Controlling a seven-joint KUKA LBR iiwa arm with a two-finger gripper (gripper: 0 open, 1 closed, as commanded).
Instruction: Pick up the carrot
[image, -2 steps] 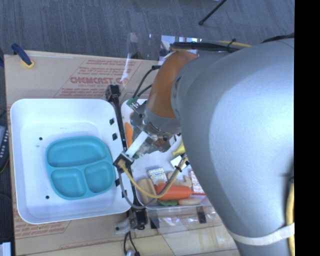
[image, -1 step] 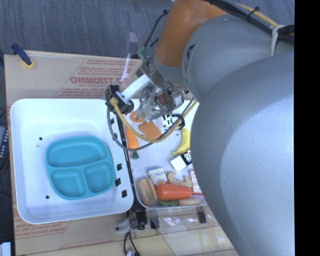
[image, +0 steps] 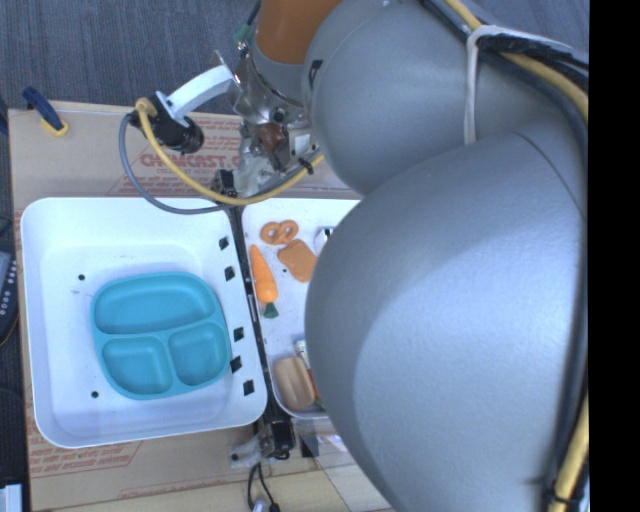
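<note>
So the small orange plastic carrot with the green stub end (image: 263, 281) is lying in the right-hand shallow white bin (image: 300, 214), right up against the black divider clips on its left wall, green end pointing toward the near side. Just beside it are an orange pretzel-shaped toy (image: 279, 232) and a flat tan-orange slab piece (image: 298, 262), and near the bottom a pale tan rounded bread-looking thing (image: 292, 381) is peeking out from under the arm.

The big grey arm with the orange band (image: 440, 260) is taking up most of the right side, and the gripper (image: 262, 150) is hanging over the cardboard behind the bins, well apart from the carrot. Can't tell whether the claw is open or closed from this angle, and nothing is showing between it.

My guess for doing this well: it's needing to come down along the carrot's length with the jaws across the narrow width, because the bin wall is crowding one side and the slab the other.

The left white bin (image: 40, 300) is holding a light blue three-compartment plastic plate (image: 158, 333). Red print on the cardboard (image: 100, 170) is partly hidden by the cable; not really readable.
</note>
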